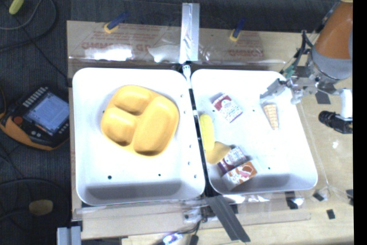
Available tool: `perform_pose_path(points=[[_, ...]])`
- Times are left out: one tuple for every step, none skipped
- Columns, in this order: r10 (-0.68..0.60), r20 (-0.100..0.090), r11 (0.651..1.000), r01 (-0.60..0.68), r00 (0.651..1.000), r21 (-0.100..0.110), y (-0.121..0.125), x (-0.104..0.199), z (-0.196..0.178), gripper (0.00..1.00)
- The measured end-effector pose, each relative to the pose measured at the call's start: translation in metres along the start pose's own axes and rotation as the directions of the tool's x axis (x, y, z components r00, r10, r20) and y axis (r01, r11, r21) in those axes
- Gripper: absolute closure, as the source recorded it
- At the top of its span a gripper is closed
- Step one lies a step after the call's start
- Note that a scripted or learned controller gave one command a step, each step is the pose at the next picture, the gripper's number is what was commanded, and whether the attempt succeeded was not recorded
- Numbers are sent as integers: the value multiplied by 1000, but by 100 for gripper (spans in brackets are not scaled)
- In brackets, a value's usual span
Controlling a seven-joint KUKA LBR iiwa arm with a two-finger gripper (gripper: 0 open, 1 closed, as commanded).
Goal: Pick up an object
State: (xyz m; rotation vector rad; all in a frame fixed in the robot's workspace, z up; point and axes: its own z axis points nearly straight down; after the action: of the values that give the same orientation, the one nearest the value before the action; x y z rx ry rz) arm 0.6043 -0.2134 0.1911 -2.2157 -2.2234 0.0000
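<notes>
The gripper (274,90) is being held at the upper right corner of the right bin (298,178), and nothing is being carried between its fingers, which appear to be standing apart. Whether they are fully spread is not being shown sharply, so the open state is being offered as a reading, not a certainty.

Just below the fingertips, an orange ice-cream cone toy (272,115) is lying on the bin floor, close to the fingers but not being touched by them. Further to the left of the fingers, a small red-and-white packet (226,107) is lying flat. Lower and to the left, a corn cob (206,130) is resting against the dividing wall, with a yellow piece (217,152) and two small cans (237,168) being crowded together beneath it. Well away to the left, a large yellow squash-like toy (139,119) is occupying the left bin (86,181).

The task is judged to be at its early stage: no object is being gripped or lifted, and a descent, a closing and a lift are all being left to do. The cone is judged the likeliest target, being nearest the fingers.
</notes>
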Motion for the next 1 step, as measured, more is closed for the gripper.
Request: perform_pose_path(points=[[-159, 11, 987, 159, 987, -17, 47, 71, 88, 0]])
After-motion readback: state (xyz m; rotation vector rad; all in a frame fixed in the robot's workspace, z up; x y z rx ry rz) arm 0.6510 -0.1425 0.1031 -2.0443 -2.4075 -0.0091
